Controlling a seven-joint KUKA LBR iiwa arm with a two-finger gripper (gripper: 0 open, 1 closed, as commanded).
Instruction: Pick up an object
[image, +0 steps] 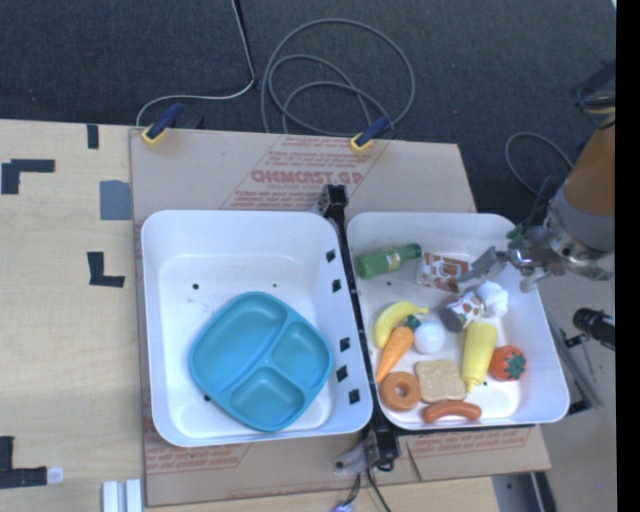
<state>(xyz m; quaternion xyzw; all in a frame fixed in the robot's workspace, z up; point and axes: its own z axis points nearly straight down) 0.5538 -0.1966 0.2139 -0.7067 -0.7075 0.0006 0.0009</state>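
The right bin (548, 330) holds several toy foods: a green bottle (387, 261), a brown snack packet (445, 270), a banana (396, 318), a carrot (394, 350), a white ball (430, 338), a donut (401, 390), a bread slice (439, 378), a sausage (451, 411), a yellow bottle (479, 352), a red tomato (508, 363) and a grey-and-white piece (476, 304). My gripper (507, 270) hovers over the bin's upper right part, just above the grey-and-white piece. Its fingers are spread open with nothing between them.
The left bin (165, 240) carries a blue divided plate (261, 360). A black divider (345, 290) runs between the bins. Cables (340, 75) lie on the dark floor behind the bench. The arm's grey and orange body (595, 190) stands at the right.
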